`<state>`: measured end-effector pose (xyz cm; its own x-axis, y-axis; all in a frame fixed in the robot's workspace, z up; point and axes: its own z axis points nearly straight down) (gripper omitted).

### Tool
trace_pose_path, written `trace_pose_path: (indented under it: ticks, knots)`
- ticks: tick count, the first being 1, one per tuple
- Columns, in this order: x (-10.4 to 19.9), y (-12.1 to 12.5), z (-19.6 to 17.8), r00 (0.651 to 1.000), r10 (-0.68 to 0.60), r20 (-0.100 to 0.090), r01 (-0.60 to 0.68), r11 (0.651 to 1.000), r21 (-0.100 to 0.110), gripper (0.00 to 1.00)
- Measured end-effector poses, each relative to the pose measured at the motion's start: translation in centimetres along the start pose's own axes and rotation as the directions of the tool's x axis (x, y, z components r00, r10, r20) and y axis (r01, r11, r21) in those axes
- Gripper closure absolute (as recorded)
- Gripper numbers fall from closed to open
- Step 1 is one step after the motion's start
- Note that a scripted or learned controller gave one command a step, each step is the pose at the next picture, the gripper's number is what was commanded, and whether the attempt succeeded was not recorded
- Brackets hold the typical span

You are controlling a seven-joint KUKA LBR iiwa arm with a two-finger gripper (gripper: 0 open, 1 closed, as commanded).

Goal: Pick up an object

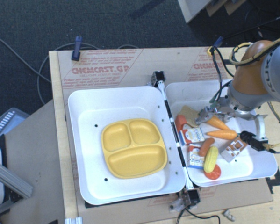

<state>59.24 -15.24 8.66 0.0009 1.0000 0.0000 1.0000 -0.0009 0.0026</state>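
Note:
The right bin (260, 166) holds a pile of toy food. Two orange carrots (218, 124) (221, 134) lie near its middle, with an orange-red sausage (206, 147), a yellow corn cob (211, 159) and a red tomato (213, 172) below them. A red piece (180, 123) and a white-and-red packet (194, 135) lie by the bin's left wall. My gripper (209, 113) hangs low over the upper part of the pile, just above the upper carrot and beside a tan piece (189, 113). Nothing shows in its grasp.
The left bin (84, 117) holds a yellow divided plate (133, 147). A blue-and-white packet (195, 158) and a small brown-and-white box (234, 149) also lie in the right bin. The arm (250, 80) covers the right bin's far right corner.

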Motion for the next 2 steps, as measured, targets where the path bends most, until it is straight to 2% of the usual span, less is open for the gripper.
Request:
trace_pose_path:
  ticks: [1,2]
  knots:
    - [0.0,0.1,-1.1,1.0,0.0,0.002,0.0,1.0,-0.004,1.0]
    - [10.7,-2.6,-9.9,1.0,-0.003,-0.001,0.003,1.0,0.001,1.0]
